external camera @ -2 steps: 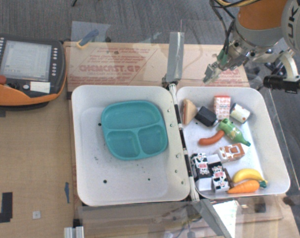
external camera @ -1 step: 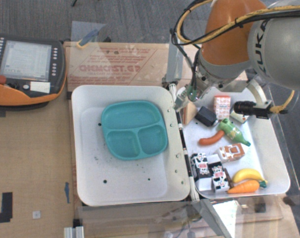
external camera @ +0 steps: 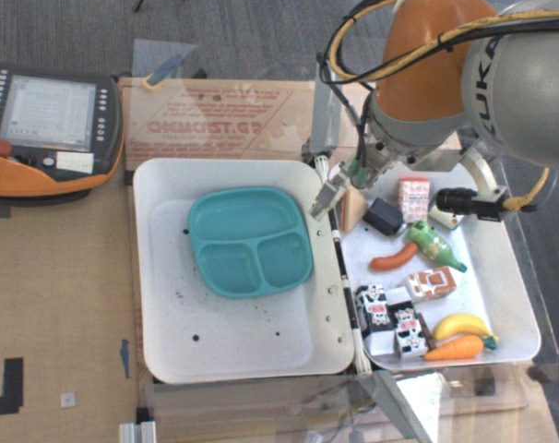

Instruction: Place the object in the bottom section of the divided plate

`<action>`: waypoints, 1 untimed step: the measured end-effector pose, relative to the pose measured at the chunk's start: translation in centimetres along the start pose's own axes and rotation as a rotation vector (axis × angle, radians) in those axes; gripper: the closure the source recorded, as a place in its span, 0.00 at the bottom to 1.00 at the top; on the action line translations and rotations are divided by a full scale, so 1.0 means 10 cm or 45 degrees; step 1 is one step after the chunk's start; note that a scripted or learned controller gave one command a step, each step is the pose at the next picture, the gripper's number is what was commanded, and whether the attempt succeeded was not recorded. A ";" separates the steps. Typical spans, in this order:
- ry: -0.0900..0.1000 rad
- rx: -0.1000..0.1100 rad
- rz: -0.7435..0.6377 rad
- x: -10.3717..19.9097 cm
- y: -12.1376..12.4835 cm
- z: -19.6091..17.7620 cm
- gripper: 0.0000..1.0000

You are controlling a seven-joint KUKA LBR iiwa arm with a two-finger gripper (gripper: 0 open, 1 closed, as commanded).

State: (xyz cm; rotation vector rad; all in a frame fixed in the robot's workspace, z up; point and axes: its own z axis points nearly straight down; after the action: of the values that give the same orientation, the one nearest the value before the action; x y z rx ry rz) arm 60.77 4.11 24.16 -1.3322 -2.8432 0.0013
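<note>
A teal divided plate (external camera: 250,241) lies in the left white bin (external camera: 169,340), with one wide section on its far side and two smaller ones on its near side; nothing lies on it. My gripper (external camera: 338,192) hangs over the wall between the two bins, at the top left corner of the right bin (external camera: 519,293). A tan wedge-shaped piece (external camera: 352,210) sits right under the gripper, touching or nearly touching it. I cannot tell whether the wedge is held. The gripper is just right of the plate's far right rim.
The right bin holds several toy foods: a black block (external camera: 384,217), a pink carton (external camera: 414,197), a green bottle (external camera: 436,245), a sausage (external camera: 393,259), cow-patterned cartons (external camera: 390,317), a banana (external camera: 462,325) and a carrot (external camera: 457,347). A teach pendant (external camera: 49,132) lies far left.
</note>
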 end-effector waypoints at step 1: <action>0.000 0.000 -0.177 0.11 -0.93 0.14 0.00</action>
State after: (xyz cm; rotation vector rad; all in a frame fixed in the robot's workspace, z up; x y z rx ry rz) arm 52.90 -1.02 22.74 -1.1316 -2.9288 0.0007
